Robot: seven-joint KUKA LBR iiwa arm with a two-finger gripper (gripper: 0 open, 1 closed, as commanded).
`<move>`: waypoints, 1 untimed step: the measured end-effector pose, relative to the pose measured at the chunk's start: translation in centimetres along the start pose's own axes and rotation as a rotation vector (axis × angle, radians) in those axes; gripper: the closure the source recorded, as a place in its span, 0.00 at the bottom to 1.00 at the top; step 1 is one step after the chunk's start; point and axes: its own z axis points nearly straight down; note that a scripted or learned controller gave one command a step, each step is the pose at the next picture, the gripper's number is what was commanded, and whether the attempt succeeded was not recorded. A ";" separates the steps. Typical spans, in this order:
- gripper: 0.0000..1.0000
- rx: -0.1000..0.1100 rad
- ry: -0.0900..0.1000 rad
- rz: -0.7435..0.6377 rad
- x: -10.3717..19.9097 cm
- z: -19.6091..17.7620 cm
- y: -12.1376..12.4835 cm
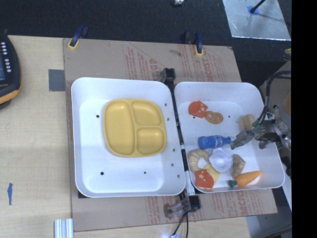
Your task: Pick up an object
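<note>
Arm: reaches in from the right edge, low over the right bin (pixel 257 90).
Gripper (pixel 241 139): dark fingers point left, slightly parted, nothing between them; tips just beside the cap end of the blue bottle (pixel 214 142).
Left bin (pixel 86 182): one yellow divided plate (pixel 134 128), three compartments.
Right bin, counted: one blue bottle, one carrot (pixel 246 178), one pretzel (pixel 214 117), one red piece (pixel 198 109) near the top, one clear cup (pixel 220 160), one croissant (pixel 197 157), one red-and-yellow piece (pixel 205 176) at the front.
</note>
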 end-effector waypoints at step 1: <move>0.00 0.004 0.002 0.001 0.5 12.3 -0.1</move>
